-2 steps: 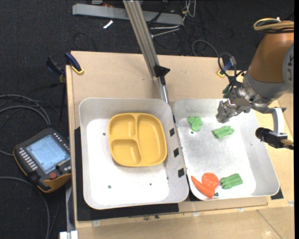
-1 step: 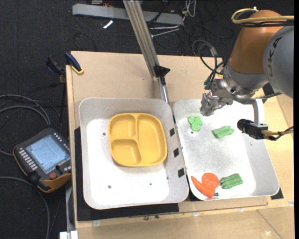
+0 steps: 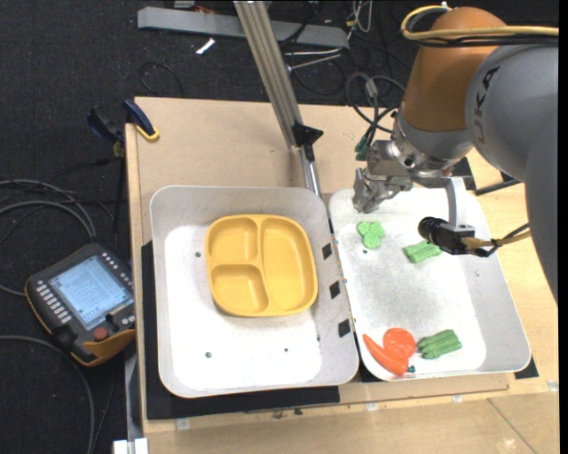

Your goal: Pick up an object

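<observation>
robotics lab or test cell. industrial arm (image 3: 484, 80), grey with orange band, reaching over plywood bench (image 3: 213, 142). two shallow white bins (image 3: 177, 266) set side by side on bench top. teach pendant (image 3: 84, 301) with lit screen lying on dark carpeted floor (image 3: 53, 71) at left. loose cables (image 3: 35, 199) trailing across floor. metal pole (image 3: 275, 75) slanting over bench, metal bar (image 3: 240, 27) on floor behind. plastic toy food in bins, no real kitchenware.

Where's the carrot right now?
In the camera view, the carrot lies in the right bin, at its near-left corner, touching the red tomato, with a green piece just right of that.
</observation>
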Motion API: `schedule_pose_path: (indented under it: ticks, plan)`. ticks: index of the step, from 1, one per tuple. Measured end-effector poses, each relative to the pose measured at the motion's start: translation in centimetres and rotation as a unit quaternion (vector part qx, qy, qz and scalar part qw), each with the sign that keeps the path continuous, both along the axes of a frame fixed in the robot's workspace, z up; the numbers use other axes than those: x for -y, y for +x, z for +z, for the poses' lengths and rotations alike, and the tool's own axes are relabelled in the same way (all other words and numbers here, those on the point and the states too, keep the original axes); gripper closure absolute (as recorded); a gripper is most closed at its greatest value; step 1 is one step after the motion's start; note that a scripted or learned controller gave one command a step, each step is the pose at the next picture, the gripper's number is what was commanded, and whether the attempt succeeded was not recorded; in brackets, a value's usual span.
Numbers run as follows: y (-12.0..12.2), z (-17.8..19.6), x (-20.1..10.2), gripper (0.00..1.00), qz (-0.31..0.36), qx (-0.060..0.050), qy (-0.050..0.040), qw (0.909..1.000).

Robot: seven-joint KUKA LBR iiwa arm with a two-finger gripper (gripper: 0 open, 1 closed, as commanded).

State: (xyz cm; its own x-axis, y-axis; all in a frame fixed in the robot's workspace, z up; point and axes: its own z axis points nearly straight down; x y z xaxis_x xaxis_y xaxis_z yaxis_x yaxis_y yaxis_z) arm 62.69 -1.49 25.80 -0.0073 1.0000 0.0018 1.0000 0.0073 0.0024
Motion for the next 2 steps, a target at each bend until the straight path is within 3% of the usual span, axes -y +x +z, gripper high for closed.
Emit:
schedule_pose_path:
  ticks: [2]
  plan:
    - [2.2,-1.8,-9.9,1.00,0.000,-0.001,-0.0006,1.0000]
